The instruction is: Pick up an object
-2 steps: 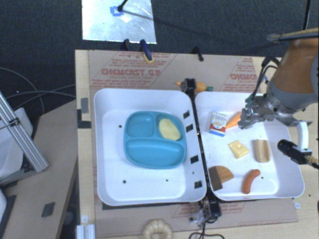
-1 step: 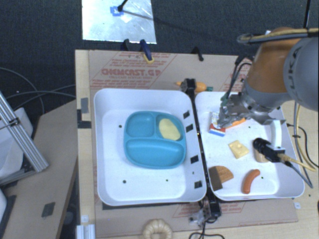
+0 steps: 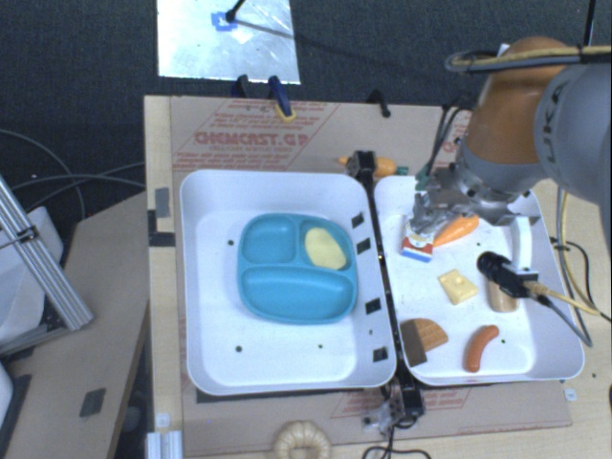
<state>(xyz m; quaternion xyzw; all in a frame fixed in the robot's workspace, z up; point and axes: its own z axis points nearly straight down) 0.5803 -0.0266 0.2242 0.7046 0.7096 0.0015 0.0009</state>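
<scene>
My gripper hangs low over the back left part of the right bin. Directly beneath it stands a small white carton with red and blue print, and an orange carrot lies just to its right, touching or nearly touching the gripper. Nothing shows as lifted. Further forward in the same bin lie a yellow cheese wedge, a brown bread slice and a reddish sausage.
The left bin holds a blue divided plate with a yellow oval food item in its back right compartment. A black divider strip runs between the bins. A beige ring lies on the bench front.
</scene>
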